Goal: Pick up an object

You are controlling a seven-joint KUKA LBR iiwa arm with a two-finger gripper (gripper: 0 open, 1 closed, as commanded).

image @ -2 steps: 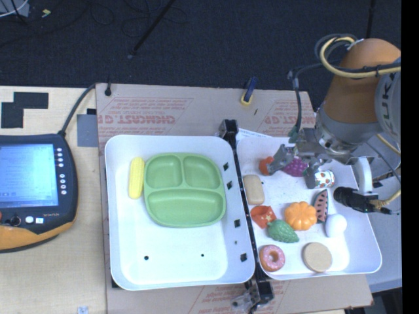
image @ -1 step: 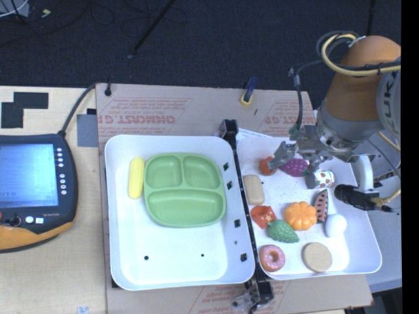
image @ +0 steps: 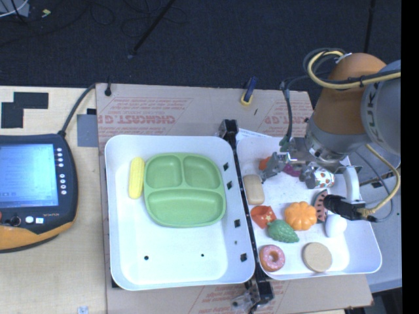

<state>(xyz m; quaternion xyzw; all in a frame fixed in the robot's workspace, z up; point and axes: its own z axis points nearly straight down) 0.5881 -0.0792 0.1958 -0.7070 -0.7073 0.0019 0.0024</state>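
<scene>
A small orange-red toy [image: 264,163] lies at the upper left of the right bin [image: 366,267], beside the end effector [image: 283,161]; whether it grips anything cannot be told. Likely light, stiff plastic, best pinched across its middle. A pumpkin [image: 300,216] sits lower right.
</scene>
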